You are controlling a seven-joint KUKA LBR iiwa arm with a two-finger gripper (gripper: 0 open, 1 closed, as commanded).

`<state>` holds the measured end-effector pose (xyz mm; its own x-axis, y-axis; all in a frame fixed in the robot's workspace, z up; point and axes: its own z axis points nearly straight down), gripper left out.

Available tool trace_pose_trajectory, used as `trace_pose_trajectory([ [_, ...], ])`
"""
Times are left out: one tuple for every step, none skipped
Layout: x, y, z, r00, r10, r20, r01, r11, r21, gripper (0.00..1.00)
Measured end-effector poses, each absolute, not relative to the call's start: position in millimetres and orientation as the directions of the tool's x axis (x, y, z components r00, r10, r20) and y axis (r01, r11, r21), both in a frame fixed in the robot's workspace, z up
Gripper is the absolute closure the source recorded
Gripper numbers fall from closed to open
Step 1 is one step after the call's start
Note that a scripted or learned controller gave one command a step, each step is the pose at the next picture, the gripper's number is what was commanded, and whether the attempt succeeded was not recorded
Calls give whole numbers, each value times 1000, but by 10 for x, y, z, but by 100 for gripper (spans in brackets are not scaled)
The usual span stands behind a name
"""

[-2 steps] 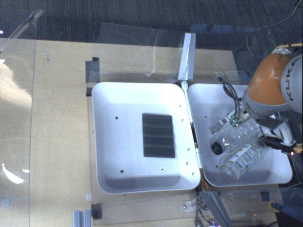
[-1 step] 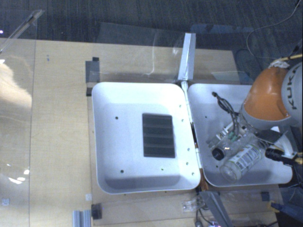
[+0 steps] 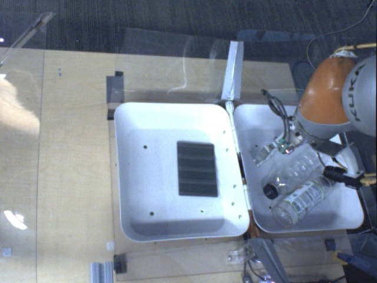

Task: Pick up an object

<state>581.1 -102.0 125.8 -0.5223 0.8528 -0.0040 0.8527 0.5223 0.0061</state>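
Hanging over the right bin, the gripper sits near two clear bottles; finger state unclear.

Part of "KUKA" lettering on the grey arm; bottle label print illegible.

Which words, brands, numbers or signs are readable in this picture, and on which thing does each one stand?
"KU": large dark letters on the grey arm casing at the right edge; the rest of the word is cut off.
Label on the clear plastic bottle lying in the right bin: there is print, but it is too small and blurred to read.
Dark ribbed pad in the left bin: no text.
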Motion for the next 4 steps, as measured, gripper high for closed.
trace_pose_trajectory([
  [5646,-736,1868,-573,820,-6,820,573,8,0],
  [5452,-1188,926,-544,839,-4,839,544,6,0],
  [5326,-940,909,-625,780,-14,780,625,13,0],
  [5669,-901,898,-386,923,-6,922,386,12,0],
])
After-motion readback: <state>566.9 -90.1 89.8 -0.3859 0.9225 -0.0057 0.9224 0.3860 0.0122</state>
